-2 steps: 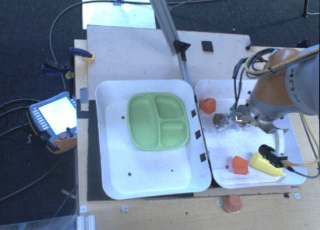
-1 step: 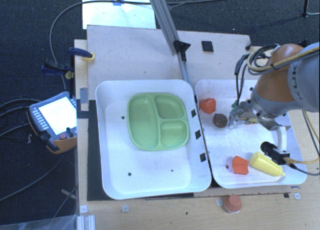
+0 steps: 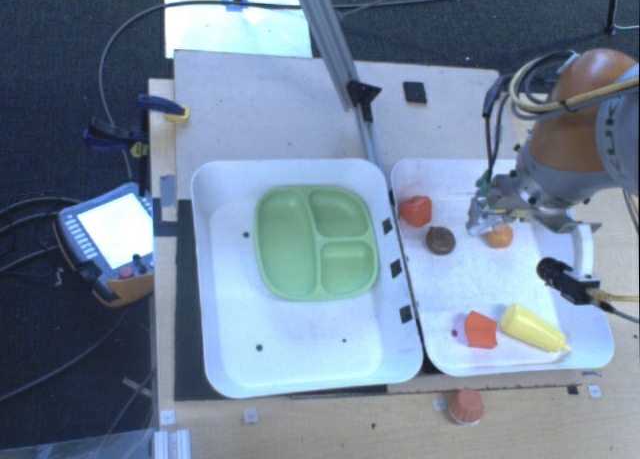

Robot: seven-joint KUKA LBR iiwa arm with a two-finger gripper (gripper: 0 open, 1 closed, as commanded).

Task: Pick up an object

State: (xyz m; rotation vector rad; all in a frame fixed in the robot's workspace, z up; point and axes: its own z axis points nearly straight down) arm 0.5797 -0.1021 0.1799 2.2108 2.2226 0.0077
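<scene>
White left bin (image 3: 230,347) carries a green divided plate (image 3: 317,242), lying flat near its centre. Right bin (image 3: 600,342) next: red block (image 3: 416,211) at 10 o'clock, brown round piece (image 3: 440,240) just beside it toward 4 o'clock. My gripper (image 3: 488,217) sits low in the bin's upper half, with a small orange object (image 3: 499,236) just at its 4 o'clock, touching or nearly so; fingers open or closed, cannot tell. Red wedge (image 3: 481,330) and yellow cone (image 3: 533,328) lie side by side at 6 o'clock.
</scene>
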